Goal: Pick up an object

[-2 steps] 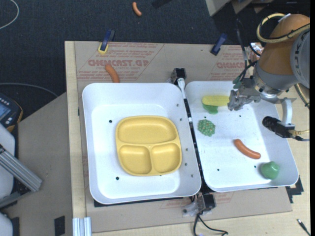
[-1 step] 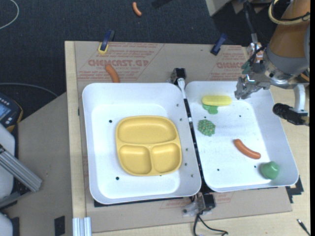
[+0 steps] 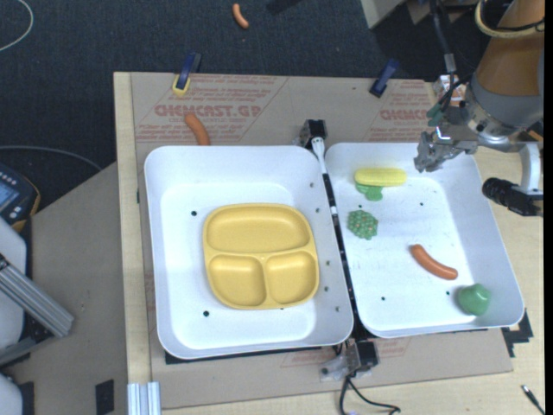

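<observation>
Nothing had been picked up: the toy corn cob (image 3: pixel 380 177), broccoli floret (image 3: pixel 363 224), sausage (image 3: pixel 433 262) and green pepper (image 3: pixel 473 299) all lay in the right bin (image 3: pixel 484 206). The gripper (image 3: pixel 429 160) hung over the bin's far edge, apparently empty; its opening was too blurred to tell.

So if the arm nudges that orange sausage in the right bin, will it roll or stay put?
The sausage looks round and smooth, so it would probably roll sideways across the flat floor of the bin. It looks small, likely a light toy, and may slip from a pinch unless gripped across its middle.
</observation>
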